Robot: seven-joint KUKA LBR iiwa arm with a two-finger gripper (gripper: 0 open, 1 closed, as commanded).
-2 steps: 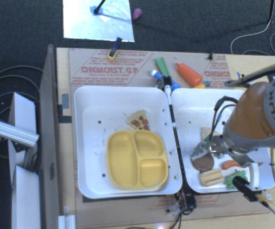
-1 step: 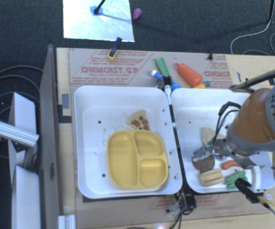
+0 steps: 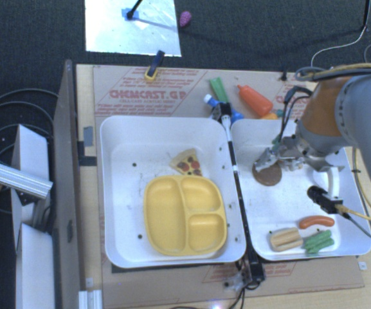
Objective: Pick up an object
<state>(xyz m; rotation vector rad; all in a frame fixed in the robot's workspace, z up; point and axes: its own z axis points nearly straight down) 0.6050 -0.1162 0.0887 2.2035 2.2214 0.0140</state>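
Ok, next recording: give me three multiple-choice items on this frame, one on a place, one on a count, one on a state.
1. Where does the pizza slice lie?
A. left bin
B. right bin
C. on the floor

2. How many compartments has the yellow tray?
A. two
B. three
C. five

3. How is the hand placed?
A. raised over the left bin
B. down in the right bin, at the brown disc
C. off the bench

Answers: A, it lies just above the tray in the left bin; B, one long and two small; B, it sits right above the disc.

bright even overhead light — white bins (image 3: 172, 131) slightly glary, shadows faint, detail soft throughout
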